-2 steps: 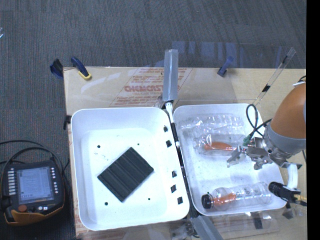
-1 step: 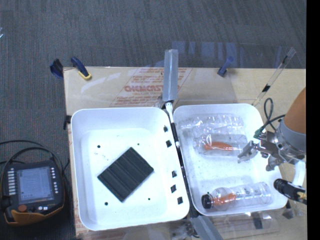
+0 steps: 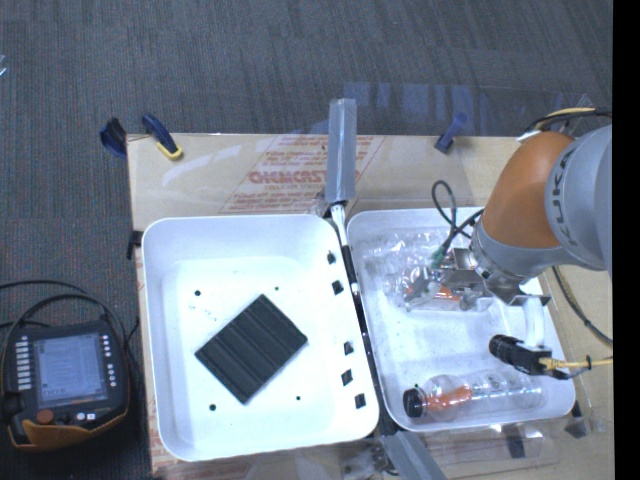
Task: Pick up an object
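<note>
**Gripper low in the right bin, over crinkled plastic**

Gripper (image 3: pixel 455 286) sits down in the right bin (image 3: pixel 385 230), near its far edge, buried against a clear crinkled wrapper (image 3: pixel 405 268); whether anything is caught in it I cannot tell from where I stand.

Going left to right: a pendant (image 3: pixel 65 378) with a lit screen lies on the floor off the bench's left edge. Two clamps (image 3: pixel 140 138) grip the bench's far left corner. The left bin (image 3: pixel 170 258) carries a black ribbed pad (image 3: pixel 251 347), lying flat and turned cornerwise near its middle. A grey bar (image 3: pixel 342 158) stands up from the far end of the seam between the bins. In the right bin, a clear bottle (image 3: pixel 470 395) with a black cap and orange inside lies on its side along the near edge, well apart from the gripper. The arm (image 3: pixel 545 208) comes in over the bin's right edge.
</note>
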Available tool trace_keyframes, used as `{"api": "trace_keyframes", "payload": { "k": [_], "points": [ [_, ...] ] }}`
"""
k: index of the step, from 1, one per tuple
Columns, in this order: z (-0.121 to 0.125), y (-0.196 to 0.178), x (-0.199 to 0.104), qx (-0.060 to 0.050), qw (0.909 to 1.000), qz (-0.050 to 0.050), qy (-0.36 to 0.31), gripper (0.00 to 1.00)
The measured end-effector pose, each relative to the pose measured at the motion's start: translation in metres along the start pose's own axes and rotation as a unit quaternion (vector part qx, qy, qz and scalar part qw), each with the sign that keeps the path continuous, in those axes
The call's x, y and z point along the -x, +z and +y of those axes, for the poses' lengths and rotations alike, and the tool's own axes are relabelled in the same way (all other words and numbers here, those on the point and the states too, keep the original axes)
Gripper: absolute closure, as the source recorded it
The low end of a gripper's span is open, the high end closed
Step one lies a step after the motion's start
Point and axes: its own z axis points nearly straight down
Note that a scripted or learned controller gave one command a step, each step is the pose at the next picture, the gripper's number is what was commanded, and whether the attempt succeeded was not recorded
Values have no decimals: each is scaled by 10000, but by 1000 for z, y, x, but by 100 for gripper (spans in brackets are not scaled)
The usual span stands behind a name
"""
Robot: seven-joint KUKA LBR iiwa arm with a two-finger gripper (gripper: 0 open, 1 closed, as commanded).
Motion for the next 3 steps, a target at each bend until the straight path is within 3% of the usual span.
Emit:
{"api": "trace_keyframes", "payload": {
  "k": [1, 2, 3],
  "points": [
    [59, 53, 9, 11, 9959, -5, -903, 0],
    [36, 24, -11, 4, 9984, 2, -570, 0],
    [68, -28, 10, 18, 9986, -5, -527, 0]
  ]
}}
